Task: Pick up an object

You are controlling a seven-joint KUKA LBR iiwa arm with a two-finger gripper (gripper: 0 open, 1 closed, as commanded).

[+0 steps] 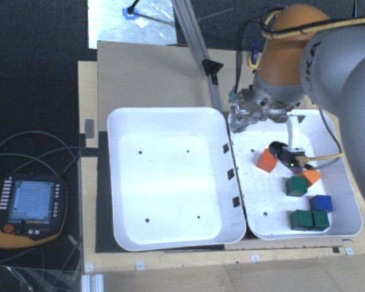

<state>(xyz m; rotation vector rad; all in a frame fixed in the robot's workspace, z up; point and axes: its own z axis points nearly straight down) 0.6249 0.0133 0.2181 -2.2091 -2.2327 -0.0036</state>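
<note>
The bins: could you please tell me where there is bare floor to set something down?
The left bin has bare floor throughout. In the right bin, the near-left patch by the shared wall is free; orange blocks, green blocks and a blue block crowd its right side.

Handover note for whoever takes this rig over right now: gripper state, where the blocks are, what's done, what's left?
Gripper: at the far left corner of the right bin, with no block seen in it; whether it is open or shut can't be told.
Blocks, all lying in the right bin: large orange block closest to the gripper; small orange block; upper green block; blue block; near green block.
Done: nothing picked up yet.
Left: grasp and lift one block. The large orange block stands apart from the others, so it is probably the easiest.
</note>
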